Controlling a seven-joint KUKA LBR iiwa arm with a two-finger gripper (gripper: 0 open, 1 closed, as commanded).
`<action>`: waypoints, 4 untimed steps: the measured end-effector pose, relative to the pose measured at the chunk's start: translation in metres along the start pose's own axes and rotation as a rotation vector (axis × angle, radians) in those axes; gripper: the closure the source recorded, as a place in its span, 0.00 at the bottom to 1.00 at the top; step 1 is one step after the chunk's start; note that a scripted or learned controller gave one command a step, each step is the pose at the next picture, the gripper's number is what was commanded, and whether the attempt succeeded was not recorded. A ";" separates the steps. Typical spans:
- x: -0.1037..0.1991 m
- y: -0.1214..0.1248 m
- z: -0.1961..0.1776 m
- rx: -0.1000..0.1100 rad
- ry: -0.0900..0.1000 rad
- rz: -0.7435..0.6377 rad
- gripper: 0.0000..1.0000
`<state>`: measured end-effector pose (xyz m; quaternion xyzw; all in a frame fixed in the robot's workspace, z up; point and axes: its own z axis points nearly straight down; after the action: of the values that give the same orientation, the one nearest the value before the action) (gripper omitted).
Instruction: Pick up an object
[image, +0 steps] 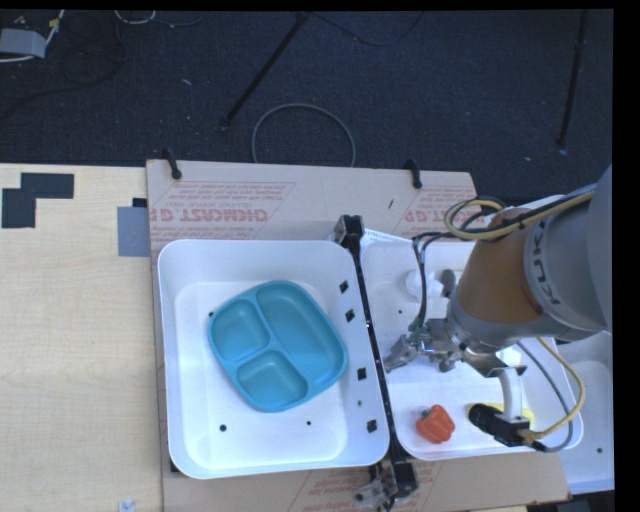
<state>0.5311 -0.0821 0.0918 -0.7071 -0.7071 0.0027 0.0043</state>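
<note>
The orange-red object (435, 425) is small and rounded, with a darker tip on its upper side that reads as green. It lies on the floor of the right bin (400, 405), close to that bin's near rim and nearer the divider between the bins than the outer wall. Nothing touches it.

The pincer (405, 351) is over the same bin, farther from the near rim than the object and clearly apart from it, close to the divider. Whether the pincer is open or closed cannot be determined at this resolution. The arm (500, 285) enters from the view's right and covers much of the right bin.

The left bin (190, 300) contains a blue three-compartment plate (275, 345), lying flat. Both bins rest on a cardboard sheet (230, 205) on the bench (70, 350).
</note>
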 end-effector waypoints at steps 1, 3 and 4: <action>-0.001 -0.001 0.004 -0.005 -0.001 0.005 0.00; -0.002 0.010 -0.057 -0.012 -0.002 0.000 1.00; 0.005 0.009 -0.117 -0.013 -0.002 -0.001 1.00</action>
<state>0.5409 -0.0770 0.2084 -0.7068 -0.7074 -0.0010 -0.0009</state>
